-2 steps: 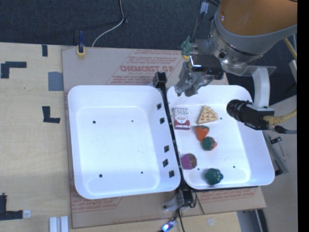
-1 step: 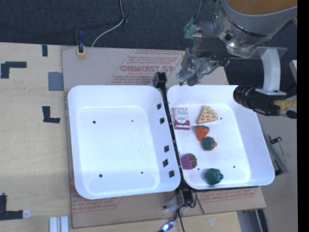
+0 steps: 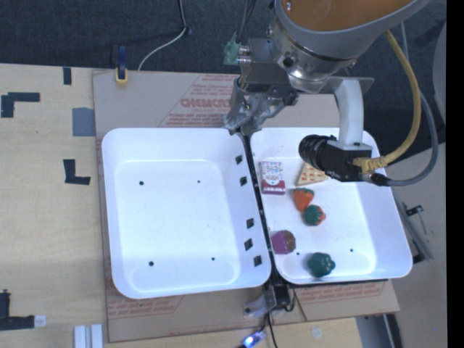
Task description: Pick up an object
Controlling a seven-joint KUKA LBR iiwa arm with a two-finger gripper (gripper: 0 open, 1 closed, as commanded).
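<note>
The arm is cut off by the top edge. Its gripper hangs over the far end of the bins' shared rim, fingers too dark to read. The black cylinder hides part of what may be a yellow wedge.

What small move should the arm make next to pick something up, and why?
Probably shift the gripper toward the small red-and-white box and lower. The gripper sits over the far end of the divide between the bins, above no object, and that box in the right bin lies nearest.
</note>
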